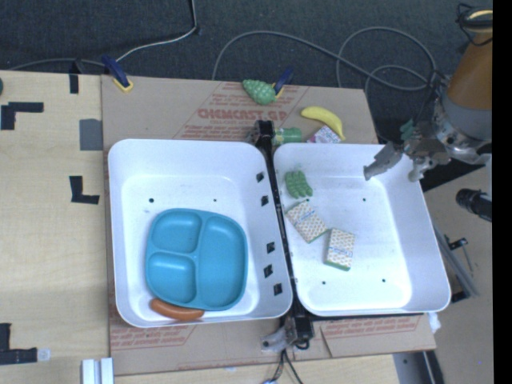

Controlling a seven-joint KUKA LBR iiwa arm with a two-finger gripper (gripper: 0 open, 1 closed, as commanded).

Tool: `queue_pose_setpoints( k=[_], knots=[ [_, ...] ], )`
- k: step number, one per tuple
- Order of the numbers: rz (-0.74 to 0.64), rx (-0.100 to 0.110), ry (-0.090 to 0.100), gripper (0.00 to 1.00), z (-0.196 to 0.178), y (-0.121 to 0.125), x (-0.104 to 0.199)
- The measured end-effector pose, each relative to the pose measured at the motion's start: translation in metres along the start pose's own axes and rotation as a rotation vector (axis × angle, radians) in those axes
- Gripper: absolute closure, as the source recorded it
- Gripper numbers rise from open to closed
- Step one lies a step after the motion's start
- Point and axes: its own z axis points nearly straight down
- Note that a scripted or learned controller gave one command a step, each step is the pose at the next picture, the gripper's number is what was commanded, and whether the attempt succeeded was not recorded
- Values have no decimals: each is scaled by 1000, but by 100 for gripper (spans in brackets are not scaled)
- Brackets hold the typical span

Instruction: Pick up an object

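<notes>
Cardboard covers your worktop (200,118) under two white bins. Your pincer (394,161) hangs spread open, gripping nothing, over the right bin's (400,294) 1 o'clock rim. Inside at 9 o'clock: one green toy (298,184) and two patterned sponges (307,221) (341,249). The left bin (136,166) has one blue plate (196,258) and one sausage (176,310).

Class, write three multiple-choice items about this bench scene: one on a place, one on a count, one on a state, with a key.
1. Where does the blue divided plastic plate lie?
A. left white bin
B. right white bin
C. cardboard
2. How many patterned rectangular sponges lie in the right bin?
A. one
B. two
C. four
3. The robot's hand is:
A. gripping the banana
B. gripping the plate
C. holding nothing

Key: 1 A, it sits beside the orange sausage. 2 B, two sponges. 3 C, nothing between the fingers.
</notes>
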Motion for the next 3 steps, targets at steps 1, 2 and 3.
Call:
queue_pose_setpoints(
  k=[1, 2, 3],
  knots=[
    [-1, 3, 1, 0, 103, -22, 49],
    [2, -18, -7, 0, 177, -69, 59],
    [2, -2, -2, 0, 66, -71, -5]
  ],
)
